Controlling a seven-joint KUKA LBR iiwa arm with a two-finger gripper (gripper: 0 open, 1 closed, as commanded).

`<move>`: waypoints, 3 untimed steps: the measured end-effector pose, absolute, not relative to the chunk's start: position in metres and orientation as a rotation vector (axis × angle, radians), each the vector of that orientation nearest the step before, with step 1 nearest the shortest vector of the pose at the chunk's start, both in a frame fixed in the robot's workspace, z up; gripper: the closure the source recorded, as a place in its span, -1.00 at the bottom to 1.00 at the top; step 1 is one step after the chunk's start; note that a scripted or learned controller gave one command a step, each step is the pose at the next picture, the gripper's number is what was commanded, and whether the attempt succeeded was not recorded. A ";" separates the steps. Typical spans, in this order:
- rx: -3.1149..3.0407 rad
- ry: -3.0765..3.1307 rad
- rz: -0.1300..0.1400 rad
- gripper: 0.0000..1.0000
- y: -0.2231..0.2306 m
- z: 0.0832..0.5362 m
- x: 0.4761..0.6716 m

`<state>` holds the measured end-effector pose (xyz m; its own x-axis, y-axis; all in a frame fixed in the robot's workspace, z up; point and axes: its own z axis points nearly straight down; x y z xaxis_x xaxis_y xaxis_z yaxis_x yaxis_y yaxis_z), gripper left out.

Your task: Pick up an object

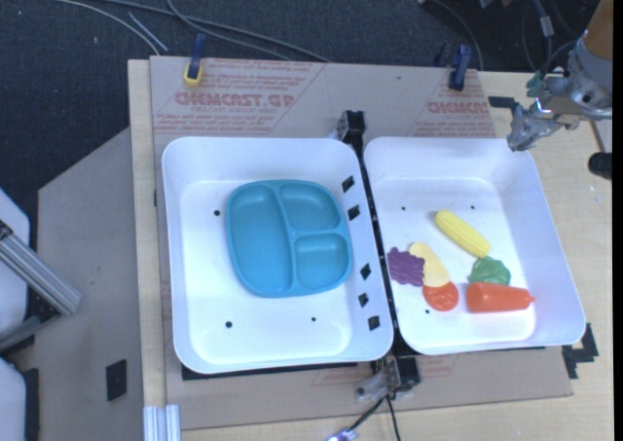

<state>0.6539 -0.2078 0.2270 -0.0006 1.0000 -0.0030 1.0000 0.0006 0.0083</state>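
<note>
The right bin (pixel 458 165) holds several toy foods: a yellow corn cob (pixel 461 233), a purple grape bunch (pixel 405 267), a pale yellow and red piece (pixel 435 279), a green piece (pixel 489 271) and an orange carrot (pixel 499 299). My gripper (pixel 523 131) hangs above the right bin's far right corner, well apart from the toys. Nothing shows between its fingers.
The left bin (pixel 195 312) carries a blue divided plate (pixel 288 236). Black clips (pixel 362 244) run along the seam between the bins. Blue and yellow clamps (pixel 196 67) hold the cardboard base at the back. Cables lie on the floor beyond.
</note>
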 end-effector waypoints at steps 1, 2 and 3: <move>2.215 2.219 0.005 1.00 -0.211 0.273 0.659; 2.221 2.228 -0.002 1.00 -0.165 0.257 0.631; 2.220 2.229 -0.002 1.00 -0.115 0.246 0.613</move>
<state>0.6135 -0.1147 0.2459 -0.0043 1.0000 0.0025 1.0000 0.0043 -0.0040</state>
